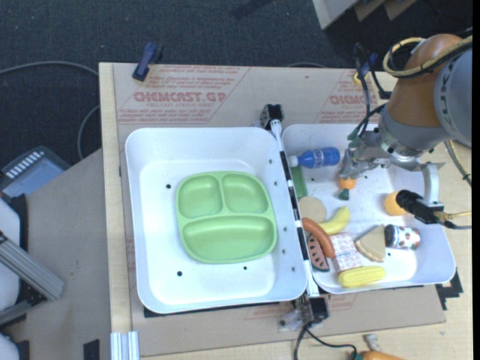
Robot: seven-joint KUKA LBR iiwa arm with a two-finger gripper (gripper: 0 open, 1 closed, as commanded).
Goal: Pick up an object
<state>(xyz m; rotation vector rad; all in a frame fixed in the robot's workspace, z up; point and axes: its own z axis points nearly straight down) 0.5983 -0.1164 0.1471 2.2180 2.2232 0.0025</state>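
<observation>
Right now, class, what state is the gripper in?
Gripper: low in the right bin, over the small orange toy; state cannot be told.

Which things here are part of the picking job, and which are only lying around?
Job:
gripper above the right bin
small orange and green piece below it
blue bottle, banana, corn cob

Lying about:
green divided plate in the left bin
blue clamp

Toy carrot [346,184]: small, orange body with green tip, standing roughly upright in the right bin's [442,265] upper middle, directly beneath the gripper [351,169]. Blue bottle [316,158] lies just left; banana [335,221] lies below, apart.
</observation>
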